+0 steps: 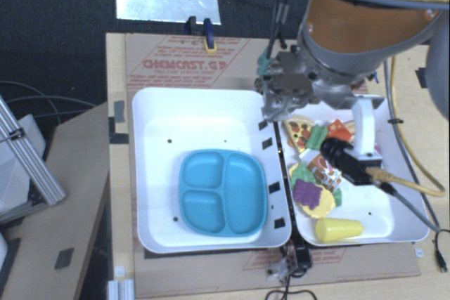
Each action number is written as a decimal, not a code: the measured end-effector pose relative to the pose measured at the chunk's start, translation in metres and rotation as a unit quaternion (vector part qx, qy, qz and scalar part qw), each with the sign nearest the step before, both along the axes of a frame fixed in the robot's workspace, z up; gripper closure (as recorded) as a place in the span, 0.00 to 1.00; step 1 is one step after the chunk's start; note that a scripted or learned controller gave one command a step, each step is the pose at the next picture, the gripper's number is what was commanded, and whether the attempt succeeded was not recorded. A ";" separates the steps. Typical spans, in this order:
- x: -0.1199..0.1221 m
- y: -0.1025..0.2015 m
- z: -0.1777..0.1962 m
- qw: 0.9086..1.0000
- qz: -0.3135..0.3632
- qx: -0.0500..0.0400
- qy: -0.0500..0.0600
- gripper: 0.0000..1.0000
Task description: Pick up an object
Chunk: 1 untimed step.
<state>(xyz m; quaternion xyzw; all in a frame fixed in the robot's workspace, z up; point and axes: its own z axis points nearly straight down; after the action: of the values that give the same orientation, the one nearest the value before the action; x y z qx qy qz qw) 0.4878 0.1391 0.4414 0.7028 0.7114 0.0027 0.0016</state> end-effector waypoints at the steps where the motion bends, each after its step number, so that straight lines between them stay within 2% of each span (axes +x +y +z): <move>1: -0.002 0.036 -0.185 1.000 -0.004 -0.003 0.010 1.00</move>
<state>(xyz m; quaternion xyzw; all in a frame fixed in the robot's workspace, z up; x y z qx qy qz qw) 0.4855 0.1753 0.2560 0.7059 0.7083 -0.0065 -0.0038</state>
